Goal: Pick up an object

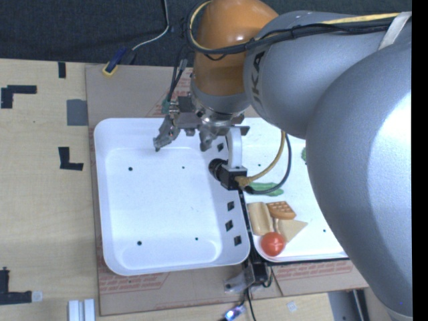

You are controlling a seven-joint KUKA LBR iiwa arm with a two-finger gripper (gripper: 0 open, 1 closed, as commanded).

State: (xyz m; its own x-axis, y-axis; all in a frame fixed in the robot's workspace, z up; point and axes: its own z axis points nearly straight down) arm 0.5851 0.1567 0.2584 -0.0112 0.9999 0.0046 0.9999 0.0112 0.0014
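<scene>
My gripper [184, 140] hangs over the far edge of the left white bin [100, 186]. Its two dark fingers [162, 138] stand apart, so it is open, and nothing sits between them. The objects lie in the right bin [304, 254], well to the right of and nearer than the gripper. They are a red tomato [272, 244], a brown waffle [282, 210], a pale bread-like piece [257, 217], a yellow wedge [293, 229] and a green item [265, 189]. The arm hides most of the right bin.
The bulky grey arm with its orange band [227, 25] covers the upper right of the view. A black cable unit [227, 172] hangs over the wall between the bins. Both bins rest on brown cardboard [134, 283] on the wooden bench.
</scene>
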